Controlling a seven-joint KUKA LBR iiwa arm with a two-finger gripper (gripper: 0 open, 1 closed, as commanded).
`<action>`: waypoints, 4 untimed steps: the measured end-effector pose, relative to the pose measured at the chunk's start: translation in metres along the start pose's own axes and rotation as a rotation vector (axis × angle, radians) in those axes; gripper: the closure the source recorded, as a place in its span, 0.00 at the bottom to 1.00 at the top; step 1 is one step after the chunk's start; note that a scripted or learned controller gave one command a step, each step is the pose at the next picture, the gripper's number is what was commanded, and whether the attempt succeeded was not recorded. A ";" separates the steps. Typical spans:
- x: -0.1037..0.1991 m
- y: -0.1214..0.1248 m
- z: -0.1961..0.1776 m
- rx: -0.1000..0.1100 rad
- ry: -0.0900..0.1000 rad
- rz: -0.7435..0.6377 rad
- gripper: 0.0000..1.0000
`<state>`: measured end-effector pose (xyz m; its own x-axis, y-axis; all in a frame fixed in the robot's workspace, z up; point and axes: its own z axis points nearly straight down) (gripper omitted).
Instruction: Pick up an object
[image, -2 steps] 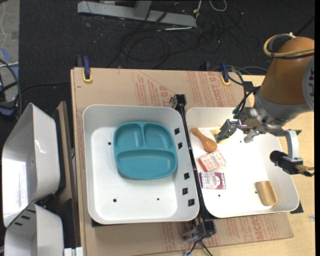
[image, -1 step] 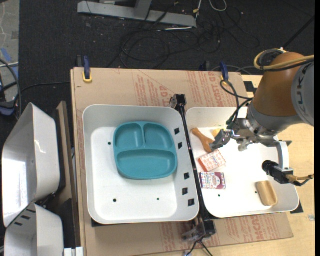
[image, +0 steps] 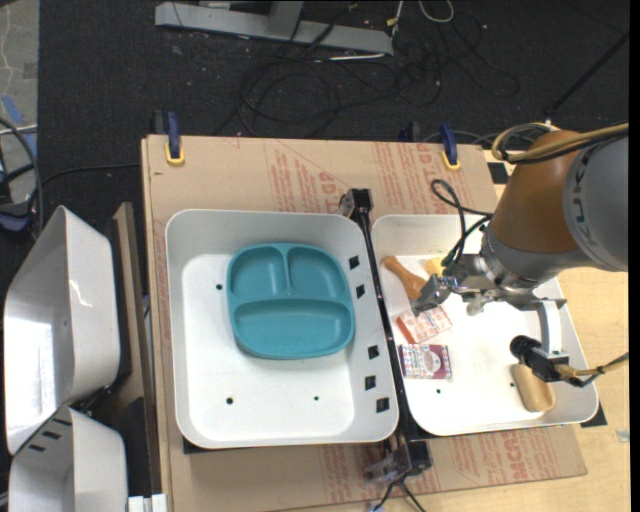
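My gripper (image: 438, 291) hangs over the left part of the right bin (image: 480, 415). Just below it lies a red and white packet (image: 426, 323). A purple and white packet (image: 425, 360) lies a little nearer the front. A brown wooden handle (image: 400, 272) lies slanted beside the gripper's far left side, and a small yellow thing (image: 432, 265) peeks out behind the gripper. A tan wooden piece (image: 533, 389) rests near the bin's front right corner. The view shows nothing between the fingers.
The left bin (image: 200, 400) holds a teal divided plate (image: 290, 300) in its far half. A black divider (image: 378, 300) with clips runs between the bins. The arm (image: 555, 215) covers the right bin's far right part. White tubs (image: 55, 320) stand off the bench to the left.
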<state>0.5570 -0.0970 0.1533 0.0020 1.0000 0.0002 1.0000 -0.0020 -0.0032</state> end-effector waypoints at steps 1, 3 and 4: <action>0.002 0.000 0.064 0.001 0.001 0.000 0.00; -0.003 0.005 0.007 -0.007 -0.001 -0.001 1.00; -0.006 0.008 -0.036 -0.008 -0.001 -0.003 1.00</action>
<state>0.5646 -0.1031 0.1897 -0.0015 1.0000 -0.0011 1.0000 0.0015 0.0046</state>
